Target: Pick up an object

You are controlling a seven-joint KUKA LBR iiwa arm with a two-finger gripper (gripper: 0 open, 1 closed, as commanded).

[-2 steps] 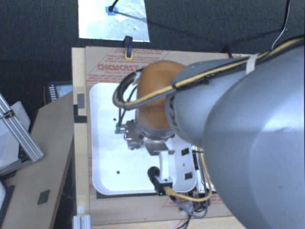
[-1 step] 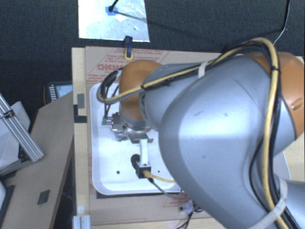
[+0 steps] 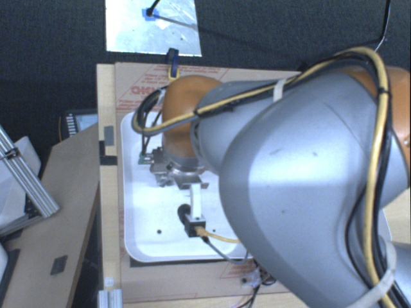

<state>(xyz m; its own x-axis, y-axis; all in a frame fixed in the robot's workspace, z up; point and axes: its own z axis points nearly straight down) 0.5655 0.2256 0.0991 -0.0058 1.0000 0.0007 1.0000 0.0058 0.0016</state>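
The grey arm (image 3: 308,185) spreads across the right and middle of the camera view, and its orange band (image 3: 183,111) sits over the far part of a white bin (image 3: 144,204). Below the band, the pincer (image 3: 168,171) hangs low over the bin's floor, nearer the far wall than the near one. Its tip is too blurred and crowded to tell whether it is open or closed, and nothing can be made out in its grasp. The bin's left rim runs clear and straight, and it turns through a rounded corner into the near rim. Between these rims and the pincer lies a bare strip of white floor, wider on the near side and narrow on the left. The arm covers the bin's right side and everything beyond it, so where an object lies there cannot be told. The bin rests on a cardboard sheet (image 3: 148,82) with red print, whose edge stands out a little past the left rim. Further left, the tan tabletop (image 3: 70,191) is open up to an aluminium rail (image 3: 26,178) lying at a slant. Beyond the cardboard's far edge, a silvery sheet (image 3: 151,18) lies on dark ground.
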